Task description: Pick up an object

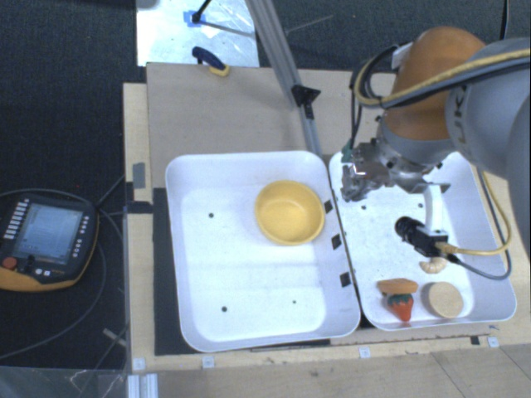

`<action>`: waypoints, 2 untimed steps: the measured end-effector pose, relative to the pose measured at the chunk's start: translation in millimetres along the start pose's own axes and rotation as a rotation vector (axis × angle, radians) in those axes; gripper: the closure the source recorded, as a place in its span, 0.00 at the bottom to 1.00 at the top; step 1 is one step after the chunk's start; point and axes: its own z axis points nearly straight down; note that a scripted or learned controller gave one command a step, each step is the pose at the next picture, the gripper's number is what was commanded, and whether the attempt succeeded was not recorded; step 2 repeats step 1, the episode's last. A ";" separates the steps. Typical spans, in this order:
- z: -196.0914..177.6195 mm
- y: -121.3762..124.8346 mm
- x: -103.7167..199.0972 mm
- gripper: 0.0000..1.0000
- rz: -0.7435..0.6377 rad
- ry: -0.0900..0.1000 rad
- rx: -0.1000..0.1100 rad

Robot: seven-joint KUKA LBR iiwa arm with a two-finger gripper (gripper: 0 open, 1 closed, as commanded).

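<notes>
Objects [419, 287] at five o'clock are looking light and small; I am aiming at their middles, gripper [355, 181] state unclear.

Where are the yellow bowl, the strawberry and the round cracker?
yellow bowl [289, 212], camera view, on the inside bottom of the bowl.
strawberry [401, 306], camera view, on its red body.
round cracker [445, 299], camera view, on the middle of its flat top.
</notes>
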 end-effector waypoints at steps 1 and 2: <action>-8.1 10.5 56.8 1.00 -0.001 0.001 -0.001; -8.1 10.5 56.8 1.00 -0.001 0.001 -0.001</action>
